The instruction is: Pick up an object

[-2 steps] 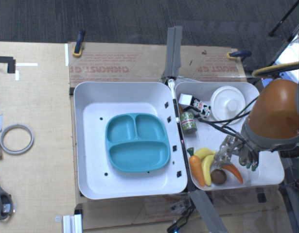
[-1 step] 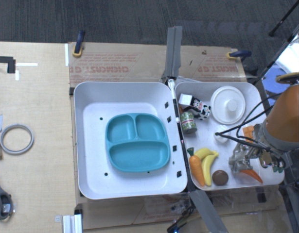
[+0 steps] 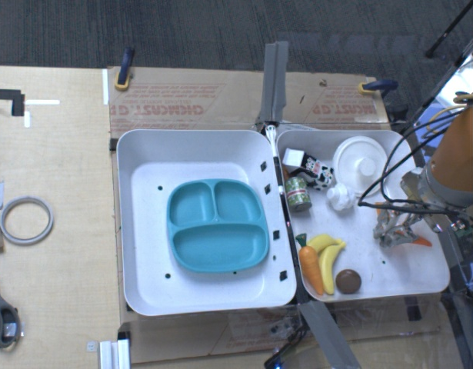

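My gripper (image 3: 395, 233) hangs low over the right side of the right bin (image 3: 421, 279), under the grey arm with its orange band (image 3: 459, 156). A small orange-red piece (image 3: 421, 242) lies right beside it, touching or nearly so. Further left in this bin lie a yellow banana (image 3: 328, 254), an orange carrot (image 3: 311, 270) and a brown ball (image 3: 348, 281). A green can (image 3: 298, 194), a cow-patterned toy (image 3: 322, 174), a white cube (image 3: 294, 158), a small white lump (image 3: 340, 198) and a white round lid (image 3: 361, 160) sit toward the back.
The left bin (image 3: 136, 206) holds a teal divided plate (image 3: 218, 225). A grey tape roll (image 3: 24, 220) and scissors (image 3: 4, 321) lie on the wooden bench at the left. Clamps (image 3: 126, 68) (image 3: 378, 87) pin the cardboard behind the bins. Black cables (image 3: 398, 160) loop beside the arm.
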You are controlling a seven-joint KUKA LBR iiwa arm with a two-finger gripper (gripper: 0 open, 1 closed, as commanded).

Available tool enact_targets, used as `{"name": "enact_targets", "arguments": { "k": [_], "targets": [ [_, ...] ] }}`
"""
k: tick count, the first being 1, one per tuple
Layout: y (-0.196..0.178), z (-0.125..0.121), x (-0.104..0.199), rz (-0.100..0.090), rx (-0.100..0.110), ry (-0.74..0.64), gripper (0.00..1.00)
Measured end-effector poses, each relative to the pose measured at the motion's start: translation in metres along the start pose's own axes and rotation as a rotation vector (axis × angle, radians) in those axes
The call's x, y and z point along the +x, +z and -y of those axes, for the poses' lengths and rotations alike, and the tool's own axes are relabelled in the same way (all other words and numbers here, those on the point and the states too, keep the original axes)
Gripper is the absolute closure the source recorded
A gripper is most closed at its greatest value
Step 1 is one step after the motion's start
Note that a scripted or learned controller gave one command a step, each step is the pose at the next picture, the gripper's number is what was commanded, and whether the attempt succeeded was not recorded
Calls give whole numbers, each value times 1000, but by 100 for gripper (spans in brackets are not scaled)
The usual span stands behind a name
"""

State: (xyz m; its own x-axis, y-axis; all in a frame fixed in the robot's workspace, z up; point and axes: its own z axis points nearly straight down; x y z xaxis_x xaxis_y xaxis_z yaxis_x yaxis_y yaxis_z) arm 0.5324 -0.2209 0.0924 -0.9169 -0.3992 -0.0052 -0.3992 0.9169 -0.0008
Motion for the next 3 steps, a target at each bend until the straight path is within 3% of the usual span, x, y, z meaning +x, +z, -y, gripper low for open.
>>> {"name": "enact_targets", "arguments": {
  "k": [1,2,3],
  "targets": [
    [-90,-49,-7,0,0,88,100],
    [1,-15,35,-3,-2,-129,100],
    [0,-15,35,-3,-2,-129,0]
  ]
}}
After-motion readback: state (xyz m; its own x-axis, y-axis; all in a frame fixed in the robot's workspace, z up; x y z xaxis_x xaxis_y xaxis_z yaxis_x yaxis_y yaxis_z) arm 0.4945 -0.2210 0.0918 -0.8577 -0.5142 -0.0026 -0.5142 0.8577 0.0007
